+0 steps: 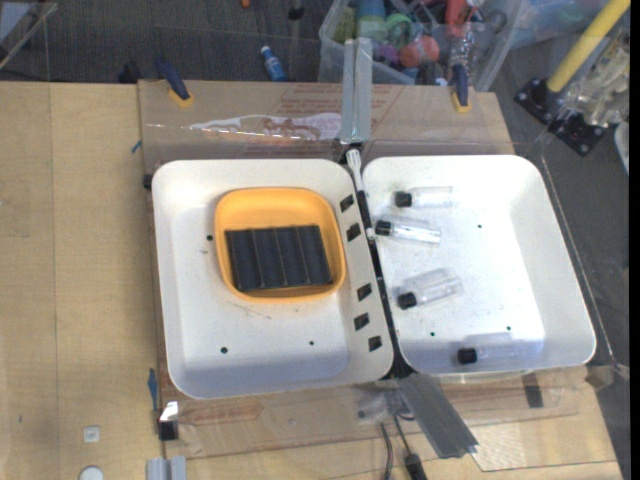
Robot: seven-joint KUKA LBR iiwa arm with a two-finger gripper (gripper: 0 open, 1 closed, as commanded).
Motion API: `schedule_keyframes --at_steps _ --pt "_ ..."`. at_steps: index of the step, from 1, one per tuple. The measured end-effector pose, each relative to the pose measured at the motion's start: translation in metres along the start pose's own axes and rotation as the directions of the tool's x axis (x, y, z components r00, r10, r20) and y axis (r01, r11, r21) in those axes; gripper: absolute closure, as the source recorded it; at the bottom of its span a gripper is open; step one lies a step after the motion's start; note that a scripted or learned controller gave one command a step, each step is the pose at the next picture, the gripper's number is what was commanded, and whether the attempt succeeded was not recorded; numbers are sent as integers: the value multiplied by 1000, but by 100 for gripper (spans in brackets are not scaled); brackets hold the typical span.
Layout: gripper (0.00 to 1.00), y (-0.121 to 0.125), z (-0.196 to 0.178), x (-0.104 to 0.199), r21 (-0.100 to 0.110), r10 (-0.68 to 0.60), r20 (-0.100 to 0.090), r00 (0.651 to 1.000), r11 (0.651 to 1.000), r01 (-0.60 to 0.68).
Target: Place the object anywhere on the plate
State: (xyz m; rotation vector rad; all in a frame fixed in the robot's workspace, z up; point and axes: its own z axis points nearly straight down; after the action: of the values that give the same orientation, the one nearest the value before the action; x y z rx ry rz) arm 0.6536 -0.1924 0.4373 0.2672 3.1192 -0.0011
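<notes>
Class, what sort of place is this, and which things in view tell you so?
Probably a robotics lab bench: two white bins fixed side by side, clear vials laid out for picking beside an orange plate, and a tub of mixed toys behind.

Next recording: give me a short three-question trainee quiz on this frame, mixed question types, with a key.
1. True or false: the yellow plate sits in the left bin.
2. How many clear vials with black caps lie in the right bin?
   A. two
   B. four
   C. six
3. Fill in: the dark ridged block lies on the ____.

Key
1. True.
2. B. The top vial, the second vial, the third vial and the vial at the near edge.
3. Plate.
</notes>
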Motion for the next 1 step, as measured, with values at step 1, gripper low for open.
schedule_keyframes --at_steps 1 --pt "100 -28 0 -11 0 -144 0 990 990 144"
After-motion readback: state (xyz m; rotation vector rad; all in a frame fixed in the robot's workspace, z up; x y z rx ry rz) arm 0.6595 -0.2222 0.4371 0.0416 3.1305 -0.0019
